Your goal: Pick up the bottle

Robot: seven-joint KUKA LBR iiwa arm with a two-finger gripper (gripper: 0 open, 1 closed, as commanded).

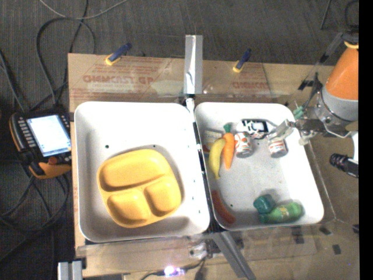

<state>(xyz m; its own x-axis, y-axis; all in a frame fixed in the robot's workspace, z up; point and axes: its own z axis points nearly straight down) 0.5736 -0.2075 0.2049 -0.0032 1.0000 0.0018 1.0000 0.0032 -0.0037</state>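
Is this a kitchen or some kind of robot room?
Probably a robot lab, not a kitchen. A grey and orange robot arm reaches over two white bins clamped on a bench, cables trail across the carpet, and a control tablet sits beside them. The food looks like toys.

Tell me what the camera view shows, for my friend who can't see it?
A robot arm's claw hangs over the right white bin, which holds a green bottle lying on its side near the front, a banana, a carrot and small cans. The left white bin holds a yellow divided tray.
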